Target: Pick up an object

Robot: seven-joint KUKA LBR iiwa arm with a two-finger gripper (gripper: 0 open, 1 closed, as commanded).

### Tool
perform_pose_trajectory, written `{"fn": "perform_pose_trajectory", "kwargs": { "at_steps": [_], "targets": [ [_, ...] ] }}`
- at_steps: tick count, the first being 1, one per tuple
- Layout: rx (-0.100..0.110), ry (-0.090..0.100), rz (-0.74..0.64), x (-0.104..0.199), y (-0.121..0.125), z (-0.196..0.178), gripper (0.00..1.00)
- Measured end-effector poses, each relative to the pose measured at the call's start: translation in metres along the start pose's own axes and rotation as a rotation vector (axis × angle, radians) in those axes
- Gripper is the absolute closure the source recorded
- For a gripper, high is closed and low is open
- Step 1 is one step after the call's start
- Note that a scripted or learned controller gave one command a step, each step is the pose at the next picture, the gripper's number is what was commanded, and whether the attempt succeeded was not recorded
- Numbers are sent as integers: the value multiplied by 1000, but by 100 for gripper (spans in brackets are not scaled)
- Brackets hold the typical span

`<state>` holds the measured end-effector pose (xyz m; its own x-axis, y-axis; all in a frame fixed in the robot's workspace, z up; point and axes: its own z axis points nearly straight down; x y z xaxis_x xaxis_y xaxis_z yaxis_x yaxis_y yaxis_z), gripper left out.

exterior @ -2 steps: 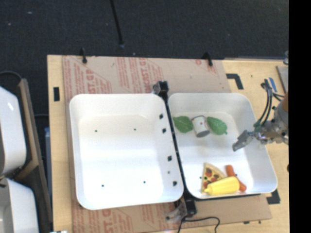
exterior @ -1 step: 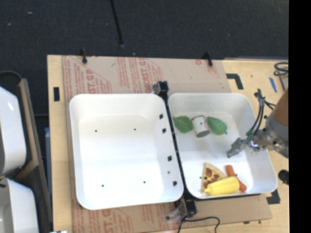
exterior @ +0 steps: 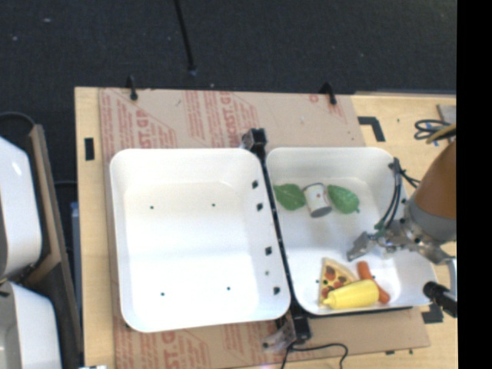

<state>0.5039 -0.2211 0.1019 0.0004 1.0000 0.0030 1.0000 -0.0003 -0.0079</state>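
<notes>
Looking down, you see the right bin (exterior: 361, 160) holding two green leaves (exterior: 290, 197) (exterior: 344, 199) flanking a small white cup (exterior: 317, 199) near its far edge, and a pizza slice (exterior: 333, 274), carrot (exterior: 366, 271) and yellow corn (exterior: 354, 294) at its near edge. The gripper (exterior: 367, 244) hangs just beyond the carrot; whether it grips, you cannot tell. Left bin (exterior: 123, 206) alongside.

A single fixed camera looks down at a slant from well above the light wooden surface (exterior: 92, 229). Both shallow white plastic bins (exterior: 192, 177) fit in frame, side by side.
</notes>
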Motion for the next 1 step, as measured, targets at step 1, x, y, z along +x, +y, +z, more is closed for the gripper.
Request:
{"fn": "perform_pose_trajectory", "kwargs": {
  "at_steps": [1],
  "targets": [
    [-1,0,1,-1,1,-10,100]
  ]
}}
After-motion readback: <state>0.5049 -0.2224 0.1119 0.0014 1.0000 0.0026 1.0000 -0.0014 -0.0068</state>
